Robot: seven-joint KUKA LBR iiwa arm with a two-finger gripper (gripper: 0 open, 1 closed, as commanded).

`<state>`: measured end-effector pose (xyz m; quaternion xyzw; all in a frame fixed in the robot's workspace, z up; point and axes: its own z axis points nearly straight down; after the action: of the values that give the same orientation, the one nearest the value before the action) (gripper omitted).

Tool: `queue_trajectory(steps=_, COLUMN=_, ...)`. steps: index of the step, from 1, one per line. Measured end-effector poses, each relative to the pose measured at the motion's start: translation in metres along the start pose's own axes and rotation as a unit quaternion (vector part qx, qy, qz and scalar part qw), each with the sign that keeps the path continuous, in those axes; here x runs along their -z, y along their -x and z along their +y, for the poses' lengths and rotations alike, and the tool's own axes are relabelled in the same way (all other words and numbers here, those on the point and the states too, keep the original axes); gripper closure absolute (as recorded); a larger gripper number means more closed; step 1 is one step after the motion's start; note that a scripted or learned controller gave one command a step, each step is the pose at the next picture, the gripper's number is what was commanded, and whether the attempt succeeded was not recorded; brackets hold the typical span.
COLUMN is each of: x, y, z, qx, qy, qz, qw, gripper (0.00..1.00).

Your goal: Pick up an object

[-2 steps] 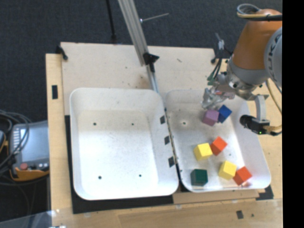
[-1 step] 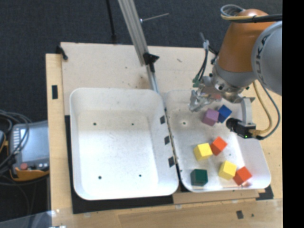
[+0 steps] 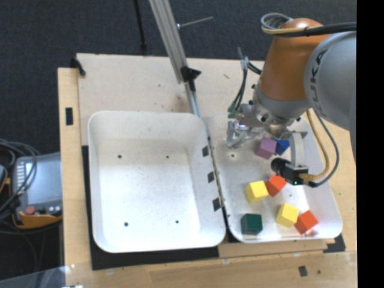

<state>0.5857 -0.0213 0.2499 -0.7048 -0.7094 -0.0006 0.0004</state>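
Camera view, looking down at a slant on both bins. Reaching in from the right edge of the frame: the grey arm (image 3: 333,65), bending down over the upper part of the right bin (image 3: 327,228), with the orange band (image 3: 288,59) sitting in the upper right. Hanging low under the wrist, near the upper left corner of that bin: the gripper (image 3: 237,138), pointing down and a little to the left. Not possible to tell how far open, and nothing visibly held. Looping around the wrist on both sides: thin cables.

Lying just right of the gripper, partly under the wrist: a purple block (image 3: 266,147), touching a blue block (image 3: 282,146) behind it. Resting lower in the same bin: an orange block (image 3: 276,185) touching a yellow block (image 3: 257,191); then, near the lower rim, a green block (image 3: 251,223), a second yellow block (image 3: 288,214) and a red block (image 3: 306,221), these last two touching.

Sitting just beside the right bin, to its left: the left bin (image 3: 150,179), white and speckled with dark dots. Carrying both bins: a pale wooden bench (image 3: 120,83). Rising from the bench toward the upper middle of the frame: a slanted aluminium rail (image 3: 165,23). Surrounding the bench: dark carpet (image 3: 60,17). Standing at the left edge of the frame: a small grey device (image 3: 36,188) with cables.
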Motion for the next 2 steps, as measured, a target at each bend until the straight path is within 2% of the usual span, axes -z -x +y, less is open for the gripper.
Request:
queue_trajectory(steps=1, x=0.005, y=-0.042, z=-0.015, qx=0.0, qy=0.0, qz=0.0, qw=1.0, gripper=1.0)
queue_trajectory(steps=2, x=-0.007, y=-0.085, z=-0.035, qx=0.0, qy=-0.001, qz=0.0, qw=1.0, gripper=1.0)
